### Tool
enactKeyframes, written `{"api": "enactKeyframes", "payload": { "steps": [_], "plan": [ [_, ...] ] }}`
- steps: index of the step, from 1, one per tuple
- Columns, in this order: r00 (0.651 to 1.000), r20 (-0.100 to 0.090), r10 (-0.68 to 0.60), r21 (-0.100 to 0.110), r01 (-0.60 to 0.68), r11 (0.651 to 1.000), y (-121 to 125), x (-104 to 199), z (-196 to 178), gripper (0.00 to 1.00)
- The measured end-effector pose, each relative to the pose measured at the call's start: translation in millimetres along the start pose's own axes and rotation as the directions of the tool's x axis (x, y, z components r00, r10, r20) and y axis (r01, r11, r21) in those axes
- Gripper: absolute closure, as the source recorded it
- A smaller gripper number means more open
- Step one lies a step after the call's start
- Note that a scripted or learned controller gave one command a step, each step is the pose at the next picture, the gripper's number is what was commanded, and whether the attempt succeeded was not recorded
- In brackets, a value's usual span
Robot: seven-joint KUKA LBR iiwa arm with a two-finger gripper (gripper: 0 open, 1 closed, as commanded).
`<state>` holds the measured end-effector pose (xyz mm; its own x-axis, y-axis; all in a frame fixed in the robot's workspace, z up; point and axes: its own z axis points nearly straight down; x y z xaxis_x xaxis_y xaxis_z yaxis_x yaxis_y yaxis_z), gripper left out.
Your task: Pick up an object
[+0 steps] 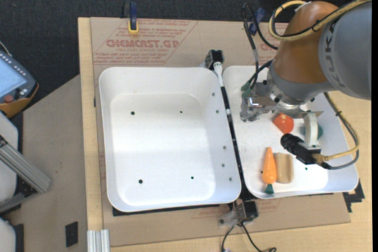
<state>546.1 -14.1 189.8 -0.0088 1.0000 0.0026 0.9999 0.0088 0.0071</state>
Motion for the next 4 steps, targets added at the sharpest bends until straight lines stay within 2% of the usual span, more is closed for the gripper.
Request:
{"api": "enactKeyframes", "payload": {
  "steps": [1, 2, 3, 4],
  "plan": [
    [1.0, 0.004, 0.007, -0.002, -0.007, 1.0, 21, -6, -68, 1.0],
    [1.0, 0.002, 0.004, 0.003, -0.004, 1.0, 20, 35, -79, 1.0],
    [1.0, 0.002, 0.011, 0.013, -0.011, 1.0, -29, 21, -64, 1.0],
    [1.0, 0.003, 0.007, 0.002, -0.007, 1.0, -32, 29, -109, 1.0]
  ]
}}
